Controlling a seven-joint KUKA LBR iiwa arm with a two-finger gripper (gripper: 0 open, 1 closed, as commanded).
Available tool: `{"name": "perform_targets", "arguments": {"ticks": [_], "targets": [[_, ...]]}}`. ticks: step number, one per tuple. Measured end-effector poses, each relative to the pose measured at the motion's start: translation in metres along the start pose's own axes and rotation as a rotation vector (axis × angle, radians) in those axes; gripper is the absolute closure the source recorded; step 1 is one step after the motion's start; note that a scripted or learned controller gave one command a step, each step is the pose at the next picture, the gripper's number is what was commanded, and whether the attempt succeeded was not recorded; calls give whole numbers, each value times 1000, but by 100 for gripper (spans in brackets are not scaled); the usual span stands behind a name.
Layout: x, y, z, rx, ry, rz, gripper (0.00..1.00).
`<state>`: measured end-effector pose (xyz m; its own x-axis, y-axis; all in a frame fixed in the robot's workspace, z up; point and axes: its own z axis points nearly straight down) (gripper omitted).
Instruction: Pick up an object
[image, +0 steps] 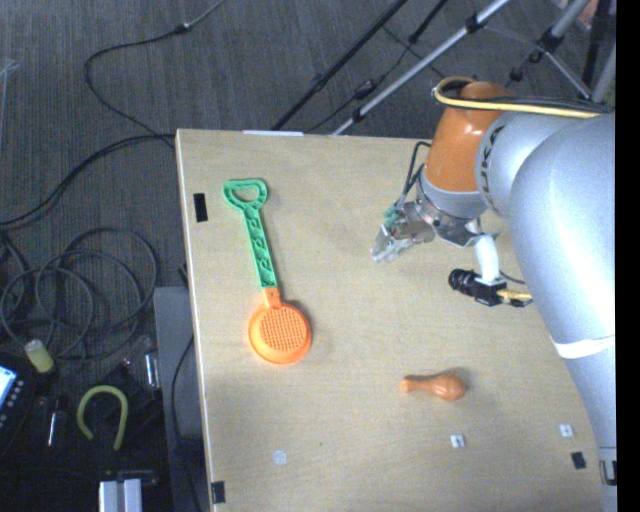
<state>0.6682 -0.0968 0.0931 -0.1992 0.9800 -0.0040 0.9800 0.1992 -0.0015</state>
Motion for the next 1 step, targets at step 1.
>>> {"name": "perform_targets", "arguments": {"ticks": [1], "targets": [[-78, -16, -274, -2, 1, -50, 100]]}}
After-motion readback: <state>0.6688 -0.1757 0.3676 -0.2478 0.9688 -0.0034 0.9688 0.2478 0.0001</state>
